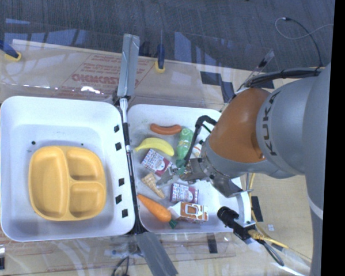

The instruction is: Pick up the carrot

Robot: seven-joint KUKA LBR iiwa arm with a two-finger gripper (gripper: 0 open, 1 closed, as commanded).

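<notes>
Carrot [153, 208]: lies in the right bin [140, 118], near its front-left corner, slanted, with the thick orange end toward the bin's left wall and the green-tipped end touching a small orange-and-white carton [194, 211].

Neighbours: an ice-cream cone toy [153, 184] lies just behind the carrot; a purple-and-white packet [183, 193] sits near; a banana [155, 145], a sausage [166, 129] and a green item [185, 140] are farther back.

Step in hand: approach; in my judgement the carrot is not yet reached.

Recommended method: come down over the carrot's middle, jaws set across its narrow width, clear of the carton at its tip and the bin wall at its thick end.

Risk: a grip too near the tip may snag the carton.

Gripper [173, 174]: sits low in the bin's middle, between packets, apart from the carrot. Whether it is open or closed cannot be told; nothing is seen held.

Arm pose: reaches in from the right, the orange band [239, 129] above the bin, wrist angled down toward the left.

Left bin [10, 155]: holds a yellow divided tray [67, 183].
</notes>
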